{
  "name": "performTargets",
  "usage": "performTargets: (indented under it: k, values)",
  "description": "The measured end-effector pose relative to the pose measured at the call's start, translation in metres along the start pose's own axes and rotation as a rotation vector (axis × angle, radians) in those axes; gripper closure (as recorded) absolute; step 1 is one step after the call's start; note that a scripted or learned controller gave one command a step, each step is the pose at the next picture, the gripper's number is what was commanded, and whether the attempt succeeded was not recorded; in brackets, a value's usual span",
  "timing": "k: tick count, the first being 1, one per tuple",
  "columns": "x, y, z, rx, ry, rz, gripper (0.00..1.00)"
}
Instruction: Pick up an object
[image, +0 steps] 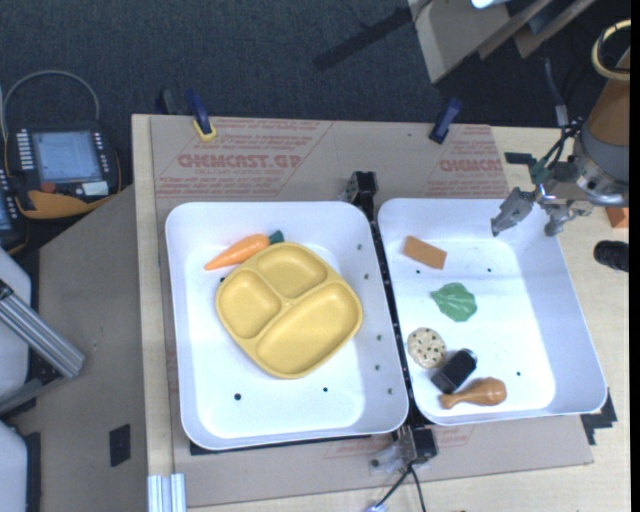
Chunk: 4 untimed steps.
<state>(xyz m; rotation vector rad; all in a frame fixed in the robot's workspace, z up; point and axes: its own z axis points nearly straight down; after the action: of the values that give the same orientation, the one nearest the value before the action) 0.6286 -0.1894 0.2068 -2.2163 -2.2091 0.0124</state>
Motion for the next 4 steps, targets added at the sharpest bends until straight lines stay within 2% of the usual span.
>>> performTargets:
  k: [1, 2, 3, 4]
  values:
    - [0.001, 0.003, -0.009, -0.014, -0.003, -0.004, 0.0]
    - [0.007, 0.012, 0.044, -0.008, -0.002, -0.005, 0.0]
    - [0.006, 0.014, 0.104, -0.013, -0.003, -0.004, 0.0]
    - [0.006, 0.014, 0.123, -0.011, -0.002, -0.005, 0.0]
